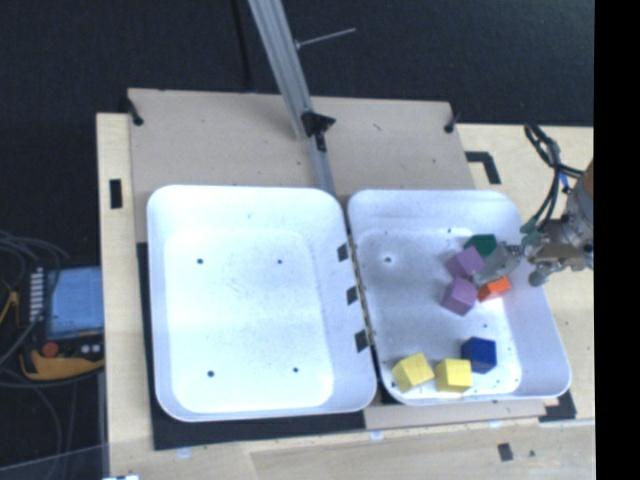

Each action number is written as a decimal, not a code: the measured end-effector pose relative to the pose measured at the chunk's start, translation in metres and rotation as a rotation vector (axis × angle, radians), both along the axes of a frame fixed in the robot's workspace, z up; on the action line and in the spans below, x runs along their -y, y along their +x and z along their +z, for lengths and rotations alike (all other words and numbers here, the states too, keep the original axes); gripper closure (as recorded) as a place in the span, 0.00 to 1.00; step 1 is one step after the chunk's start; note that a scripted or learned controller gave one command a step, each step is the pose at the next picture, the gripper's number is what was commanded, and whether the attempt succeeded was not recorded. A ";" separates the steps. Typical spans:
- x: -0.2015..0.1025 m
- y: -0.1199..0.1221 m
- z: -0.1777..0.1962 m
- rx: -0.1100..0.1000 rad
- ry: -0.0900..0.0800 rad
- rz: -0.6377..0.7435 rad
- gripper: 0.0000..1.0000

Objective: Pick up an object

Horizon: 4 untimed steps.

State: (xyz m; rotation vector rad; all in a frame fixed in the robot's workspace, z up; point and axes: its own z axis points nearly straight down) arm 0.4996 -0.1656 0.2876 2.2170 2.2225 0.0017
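The right bin holds several small blocks. A green block, two purple blocks and an orange block cluster near its right wall. A blue block and two yellow blocks lie along its front. My gripper reaches in low from the right edge. Its tip is just right of the green block and above the orange one. I see no block held in it.
The left bin sits beside the right one. A slanted metal rail runs down from the top to the gap between the bins. Cables hang at the right, and a blue box lies off the bench at the left.
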 end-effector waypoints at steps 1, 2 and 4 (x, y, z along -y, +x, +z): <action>0.000 0.000 0.000 0.001 0.000 -0.003 0.00; 0.010 0.004 -0.050 -0.006 0.000 -0.003 0.00; 0.008 -0.002 -0.174 -0.007 0.002 -0.003 0.00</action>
